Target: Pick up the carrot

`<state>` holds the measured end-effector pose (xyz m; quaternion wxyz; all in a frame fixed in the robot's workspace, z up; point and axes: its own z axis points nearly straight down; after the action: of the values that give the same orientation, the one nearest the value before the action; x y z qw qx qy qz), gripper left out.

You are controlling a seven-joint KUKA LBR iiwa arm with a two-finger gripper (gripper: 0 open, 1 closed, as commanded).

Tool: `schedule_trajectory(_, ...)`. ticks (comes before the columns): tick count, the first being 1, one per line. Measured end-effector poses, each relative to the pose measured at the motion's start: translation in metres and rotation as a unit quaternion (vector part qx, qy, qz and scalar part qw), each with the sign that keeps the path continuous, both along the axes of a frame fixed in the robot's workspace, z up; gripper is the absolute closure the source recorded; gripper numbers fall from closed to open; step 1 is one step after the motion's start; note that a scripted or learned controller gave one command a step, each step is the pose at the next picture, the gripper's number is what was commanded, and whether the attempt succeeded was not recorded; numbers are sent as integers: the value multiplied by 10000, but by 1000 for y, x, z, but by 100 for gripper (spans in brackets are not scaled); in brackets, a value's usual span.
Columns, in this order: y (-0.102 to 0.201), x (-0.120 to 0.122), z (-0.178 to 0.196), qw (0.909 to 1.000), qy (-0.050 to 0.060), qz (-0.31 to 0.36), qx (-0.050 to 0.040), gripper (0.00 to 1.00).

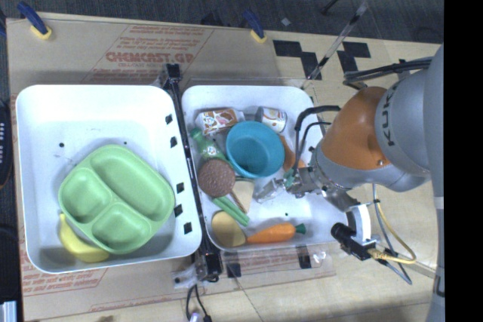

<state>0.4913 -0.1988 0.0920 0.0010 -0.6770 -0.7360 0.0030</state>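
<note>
Cardboard-covered table (136, 49), bearing two shallow white plastic bins side by side. Left-hand white bin (38, 109): holds a pale green divided plate (117, 196) and nothing that the task needs. Right-hand white bin (249, 96): crowded, and home to the target. Grey arm with its orange band (377, 139): reaches in from the right and hangs over that bin's right half.

Round blue plastic bowl (253, 147): sits in the middle of the right-hand bin. Just beside it on the left, a flat brown disc (216, 176).

Small orange carrot with a green top (270, 234): lies flat on the bin floor close to the near wall, roughly parallel to it, green end pointing right. Rests free, touched by nothing of the robot.

End effector (290, 185): poised beside the bowl's lower right edge, apart from the carrot and farther from the near wall. Spread or pressed together: cannot tell from this slant. Nothing visibly pinched.

Judged from this: nothing done yet. Left to do: shift toward the near wall over the carrot, descend, clamp, lift clear.
</note>
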Motion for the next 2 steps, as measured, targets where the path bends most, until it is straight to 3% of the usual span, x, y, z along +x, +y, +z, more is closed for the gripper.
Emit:
schedule_trajectory(1, -11, -15, -1, 9753, 21, 2208, 46, 0)
schedule_trajectory(2, 27, -14, 40, 9765, -10, 2156, 25, 0)
